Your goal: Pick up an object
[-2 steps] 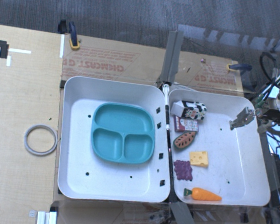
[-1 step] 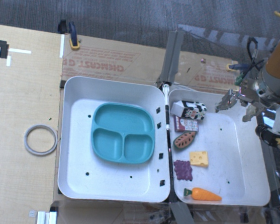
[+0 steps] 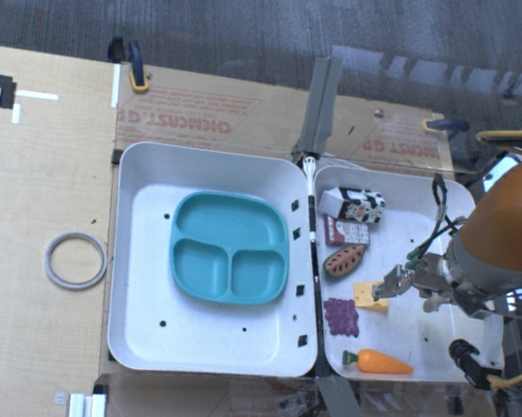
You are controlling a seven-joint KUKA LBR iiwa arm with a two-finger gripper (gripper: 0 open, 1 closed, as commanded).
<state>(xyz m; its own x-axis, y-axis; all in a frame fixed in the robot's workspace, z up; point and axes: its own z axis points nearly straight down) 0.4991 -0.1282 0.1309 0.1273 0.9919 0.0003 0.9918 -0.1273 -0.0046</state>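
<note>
Camera view: wooden bench [image 3: 28, 184], grey carpet [image 3: 219, 9] behind; end effector [image 3: 389, 289] grip state unclear.

Bright, even light is filling the scene; the white bins [image 3: 132, 263] are showing soft shadows, everything staying sharp.

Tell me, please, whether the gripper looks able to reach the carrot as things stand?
Probably yes: the carrot lies alone near the right bin's front edge, nothing on it, and the gripper hovers just above.
</note>
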